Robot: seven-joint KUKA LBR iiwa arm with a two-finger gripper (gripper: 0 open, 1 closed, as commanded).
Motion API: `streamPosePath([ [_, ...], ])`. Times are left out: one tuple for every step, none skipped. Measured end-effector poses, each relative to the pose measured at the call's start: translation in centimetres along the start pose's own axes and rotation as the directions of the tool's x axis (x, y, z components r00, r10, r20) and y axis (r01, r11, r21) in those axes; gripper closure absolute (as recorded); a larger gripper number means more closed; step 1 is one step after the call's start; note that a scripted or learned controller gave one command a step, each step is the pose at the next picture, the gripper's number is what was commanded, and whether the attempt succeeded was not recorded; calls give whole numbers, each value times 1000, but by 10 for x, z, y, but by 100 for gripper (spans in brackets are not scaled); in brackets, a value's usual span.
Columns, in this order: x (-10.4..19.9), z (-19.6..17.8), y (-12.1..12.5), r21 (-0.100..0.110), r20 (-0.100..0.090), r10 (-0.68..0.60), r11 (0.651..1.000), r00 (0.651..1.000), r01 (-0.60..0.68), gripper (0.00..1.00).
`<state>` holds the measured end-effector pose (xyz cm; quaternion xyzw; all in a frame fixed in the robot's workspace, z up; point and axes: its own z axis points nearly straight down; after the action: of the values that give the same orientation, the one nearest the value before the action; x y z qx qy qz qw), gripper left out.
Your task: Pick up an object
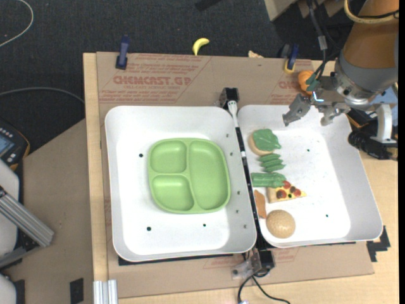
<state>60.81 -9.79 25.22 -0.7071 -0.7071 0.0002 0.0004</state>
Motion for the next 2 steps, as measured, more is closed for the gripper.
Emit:
streamPosePath([
  [-75, -31, -58, 0, 2, 8, 1000, 1000, -8, 0],
  [-81, 172, -99, 2, -1, 4, 1000, 1000, -4, 0],
])
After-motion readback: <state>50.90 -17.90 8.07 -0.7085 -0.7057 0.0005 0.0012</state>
